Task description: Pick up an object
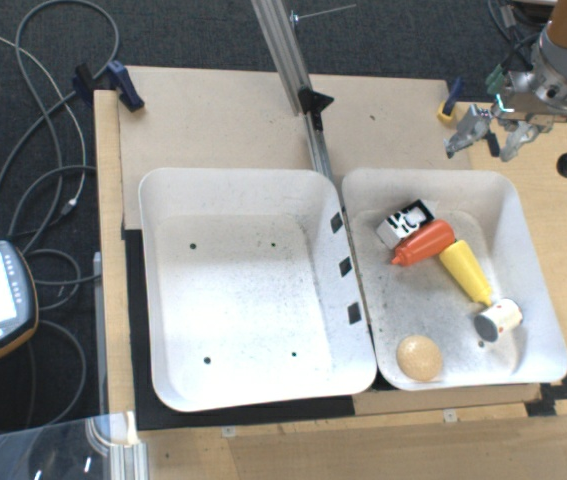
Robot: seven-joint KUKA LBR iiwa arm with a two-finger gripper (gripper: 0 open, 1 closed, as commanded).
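Objects cluster in right bin [529, 230], orange-yellow bottle [445, 258] lying diagonally, below-left of gripper [487, 140], which hovers outside the bin's far rim, fingers spread, holding nothing.

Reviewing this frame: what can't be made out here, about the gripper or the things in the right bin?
- Gripper: the camera view leaves it small and blurred above the bench, so its state can't be read.
- Arm: cut off by the top right edge.
- Black-and-white box: its lower side is overlapped by the orange piece; the markings are too small to read.
- White cup: contents too small to tell.
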